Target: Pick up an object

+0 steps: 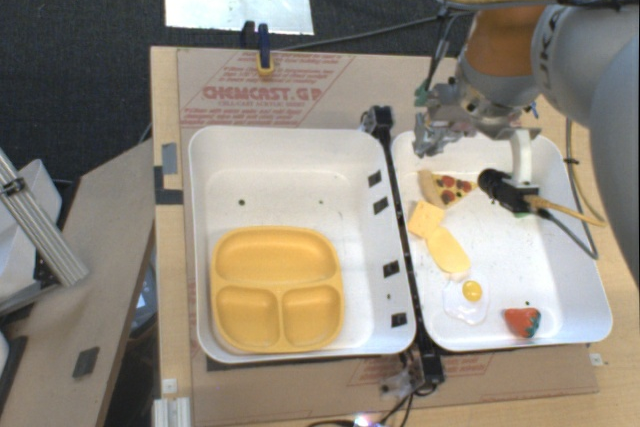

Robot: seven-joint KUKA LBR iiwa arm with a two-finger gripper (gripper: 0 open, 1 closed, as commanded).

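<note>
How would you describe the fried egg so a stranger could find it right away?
Look in the right bin, near its front edge. The fried egg lies just below the yellow cheese slices, left of the strawberry. It alone is white with a round yellow yolk.

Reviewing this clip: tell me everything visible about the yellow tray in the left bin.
The tray is a yellow-orange divided plate that looks like smooth plastic, with rounded corners and a raised rim. It has three compartments: one wide one along the far side and two smaller ones side by side at the near side. Nothing lies in any of them. It sits flat on the floor of the left bin, toward the near edge, apart from the arm and from the food items in the other bin.
</note>
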